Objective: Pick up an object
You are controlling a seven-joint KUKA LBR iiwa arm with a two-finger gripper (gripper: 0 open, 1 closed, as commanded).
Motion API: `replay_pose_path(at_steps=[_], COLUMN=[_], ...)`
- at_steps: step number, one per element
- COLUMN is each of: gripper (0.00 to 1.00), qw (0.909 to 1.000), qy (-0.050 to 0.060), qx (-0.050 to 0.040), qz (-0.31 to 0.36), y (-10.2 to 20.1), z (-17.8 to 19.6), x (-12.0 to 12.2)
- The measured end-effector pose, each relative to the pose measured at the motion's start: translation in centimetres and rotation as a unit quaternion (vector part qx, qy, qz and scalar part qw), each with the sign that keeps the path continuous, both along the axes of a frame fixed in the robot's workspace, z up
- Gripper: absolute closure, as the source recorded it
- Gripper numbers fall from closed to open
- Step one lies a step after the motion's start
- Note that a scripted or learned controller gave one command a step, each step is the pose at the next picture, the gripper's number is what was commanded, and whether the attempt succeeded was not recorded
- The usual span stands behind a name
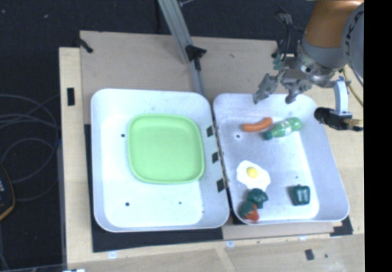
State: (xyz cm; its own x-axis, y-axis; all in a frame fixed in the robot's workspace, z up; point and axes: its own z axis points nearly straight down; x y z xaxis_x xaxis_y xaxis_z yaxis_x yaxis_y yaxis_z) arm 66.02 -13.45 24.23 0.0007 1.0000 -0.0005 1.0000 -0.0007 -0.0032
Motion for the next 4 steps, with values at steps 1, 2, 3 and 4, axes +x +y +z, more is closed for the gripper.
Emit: replay_pose_path(at_steps=[1, 2, 3, 4], gripper=[0.00, 0.00, 1.00, 1.00], qw=[1.0000, 1.0000, 1.0000, 1.0000], qy=[0.001, 0.000, -0.003, -0.005], qx=[0.0001, 0.0000, 0.0000, 0.0000], qz=[0.000, 0.000, 0.000, 0.000], y=[-0.8, -0.5, -0.5, -0.4], z=[-6.0, -10.3, -8.9, -2.7], x=[0.1, 0.0, 0.1, -0.2])
